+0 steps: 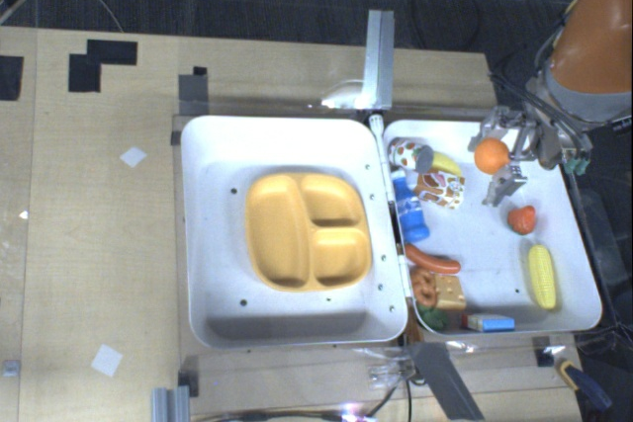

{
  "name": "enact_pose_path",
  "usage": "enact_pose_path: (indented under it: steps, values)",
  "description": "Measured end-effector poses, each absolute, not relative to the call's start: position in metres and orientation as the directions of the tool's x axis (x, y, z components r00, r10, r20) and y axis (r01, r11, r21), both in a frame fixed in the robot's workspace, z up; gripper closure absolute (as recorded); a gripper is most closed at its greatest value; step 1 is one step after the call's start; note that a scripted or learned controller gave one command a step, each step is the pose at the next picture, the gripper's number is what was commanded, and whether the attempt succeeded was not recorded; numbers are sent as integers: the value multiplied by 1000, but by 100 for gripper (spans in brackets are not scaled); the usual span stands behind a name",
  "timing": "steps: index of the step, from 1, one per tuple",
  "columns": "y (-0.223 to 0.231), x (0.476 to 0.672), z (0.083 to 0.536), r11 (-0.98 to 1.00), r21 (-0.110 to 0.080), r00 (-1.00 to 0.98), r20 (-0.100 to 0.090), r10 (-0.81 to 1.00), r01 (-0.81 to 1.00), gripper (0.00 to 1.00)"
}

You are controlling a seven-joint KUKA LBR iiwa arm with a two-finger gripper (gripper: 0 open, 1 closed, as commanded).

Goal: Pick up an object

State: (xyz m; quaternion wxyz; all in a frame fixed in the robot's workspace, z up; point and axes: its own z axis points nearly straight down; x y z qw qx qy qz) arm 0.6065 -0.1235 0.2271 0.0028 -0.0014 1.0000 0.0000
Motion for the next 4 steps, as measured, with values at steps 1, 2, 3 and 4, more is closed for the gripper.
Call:
enact_pose_path:
  steps: [1, 2, 3, 4]
  values:
    - [-140, 560, 96, 994, -2, -994, -10, -107, -107, 0]
    - [-133, 598, 92, 957, -2, -956, 14, 291, 291, 0]
    - [-72, 564, 187, 991, 2, -991, -11, 134, 134, 0]
    - [-84, 579, 93, 960, 2, -960, -7, 281, 281, 0]
